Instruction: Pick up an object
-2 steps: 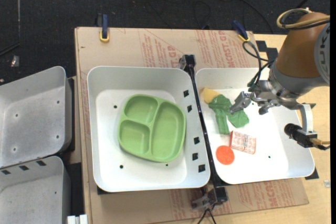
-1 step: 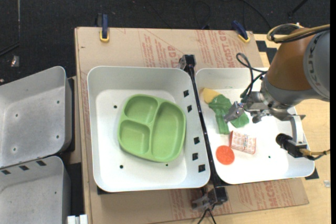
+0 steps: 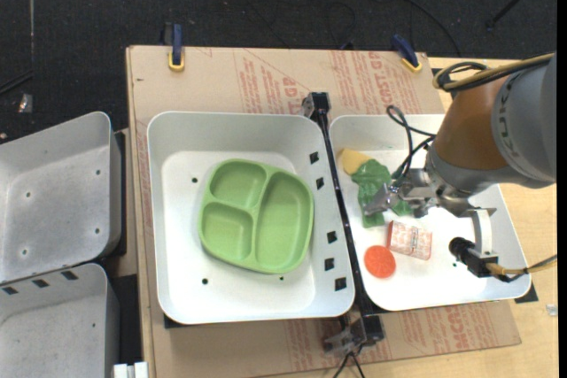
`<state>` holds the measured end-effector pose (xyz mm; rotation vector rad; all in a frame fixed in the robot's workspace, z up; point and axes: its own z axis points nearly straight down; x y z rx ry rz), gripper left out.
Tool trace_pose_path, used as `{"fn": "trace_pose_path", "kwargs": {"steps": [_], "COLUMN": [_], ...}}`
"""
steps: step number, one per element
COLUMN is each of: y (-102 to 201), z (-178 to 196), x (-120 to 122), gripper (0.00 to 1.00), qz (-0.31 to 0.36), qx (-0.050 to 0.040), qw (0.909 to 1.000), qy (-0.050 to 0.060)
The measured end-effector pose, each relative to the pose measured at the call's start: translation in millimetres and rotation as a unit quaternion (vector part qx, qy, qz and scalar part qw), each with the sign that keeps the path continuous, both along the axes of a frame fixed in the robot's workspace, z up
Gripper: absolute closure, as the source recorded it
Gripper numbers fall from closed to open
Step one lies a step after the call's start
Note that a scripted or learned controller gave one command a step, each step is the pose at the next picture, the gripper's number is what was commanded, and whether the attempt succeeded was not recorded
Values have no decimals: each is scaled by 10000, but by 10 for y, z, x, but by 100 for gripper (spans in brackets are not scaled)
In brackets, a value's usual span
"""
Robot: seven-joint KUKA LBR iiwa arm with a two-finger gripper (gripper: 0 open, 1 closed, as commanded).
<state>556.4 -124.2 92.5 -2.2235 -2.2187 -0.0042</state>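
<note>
While the cardboard-topped bench (image 3: 266,75) sits on dark speckled floor with cables, the gripper (image 3: 387,197) is down in the right bin (image 3: 505,279) on a green toy (image 3: 370,175). Can't tell the fingers' state. Toy's long axis runs roughly up-down in view. Left bin (image 3: 168,146) has a green divided tray (image 3: 257,215).

Grey arm (image 3: 523,124) reaching in from right edge of view, bending down and leftward. Orange band (image 3: 469,133) sitting above wrist, facing camera. Black cables looping along wrist. Gripper (image 3: 383,201) pointing left and downward, hanging low; metal fingers seen at its tip, too small and cluttered to judge their spread.
</note>
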Motion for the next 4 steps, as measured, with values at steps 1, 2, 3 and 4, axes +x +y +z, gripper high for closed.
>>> {"fn": "trace_pose_path", "kwargs": {"steps": [1, 2, 3, 4], "y": [4, 0, -5, -5], "z": [149, 583, 1219, 1565], "x": [30, -9, -19, -6], "gripper": [100, 100, 100, 100], "qz": [0, 17, 22, 23], "qx": [-1, -17, -18, -18], "qw": [10000, 10000, 10000, 10000], "qy": [-46, -8, -23, -18]}}
